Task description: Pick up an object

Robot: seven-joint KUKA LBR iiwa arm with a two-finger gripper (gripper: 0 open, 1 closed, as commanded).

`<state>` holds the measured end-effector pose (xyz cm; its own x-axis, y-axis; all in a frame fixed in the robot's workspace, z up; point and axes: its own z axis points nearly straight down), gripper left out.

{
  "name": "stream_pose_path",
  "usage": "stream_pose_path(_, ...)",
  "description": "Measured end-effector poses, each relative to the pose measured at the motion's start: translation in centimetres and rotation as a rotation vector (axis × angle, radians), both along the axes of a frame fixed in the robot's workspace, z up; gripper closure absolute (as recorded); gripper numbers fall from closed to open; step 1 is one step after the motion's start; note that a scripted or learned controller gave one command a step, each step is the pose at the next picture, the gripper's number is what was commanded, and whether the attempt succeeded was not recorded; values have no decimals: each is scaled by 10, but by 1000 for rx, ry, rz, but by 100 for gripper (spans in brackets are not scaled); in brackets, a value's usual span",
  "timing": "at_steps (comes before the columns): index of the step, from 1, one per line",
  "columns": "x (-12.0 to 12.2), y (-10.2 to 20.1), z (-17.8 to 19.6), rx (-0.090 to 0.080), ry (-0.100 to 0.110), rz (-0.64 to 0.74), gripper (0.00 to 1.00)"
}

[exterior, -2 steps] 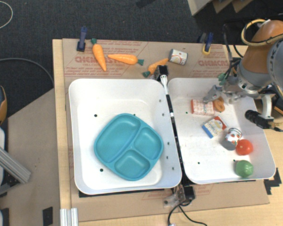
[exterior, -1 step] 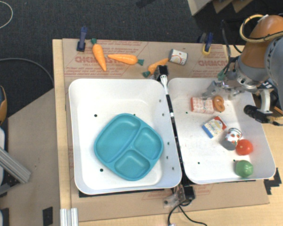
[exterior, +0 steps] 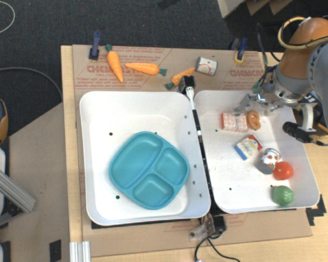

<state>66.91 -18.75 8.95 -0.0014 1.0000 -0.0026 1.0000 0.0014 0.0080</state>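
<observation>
Gripper (exterior: 255, 100) above bagel (exterior: 253, 120), its long axis near-vertical in view

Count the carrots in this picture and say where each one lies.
3, all on the cardboard behind the bins: one carrot at the left, one beside it, and a smaller one by the left bin's back corner.

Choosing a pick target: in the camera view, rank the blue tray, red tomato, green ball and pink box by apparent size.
1. blue tray
2. pink box
3. red tomato and green ball: they look about alike, so I won't rank them.
</observation>
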Motion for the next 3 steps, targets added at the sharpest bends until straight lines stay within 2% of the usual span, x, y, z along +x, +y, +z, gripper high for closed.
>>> stream_pose_path(1,0,3,0,-2,-1,-1,0)
stream_pose_path(2,-12,11,1,-1,-3,-3,0)
stream_pose_path(3,-10,11,13,-1,-9,-2,100)
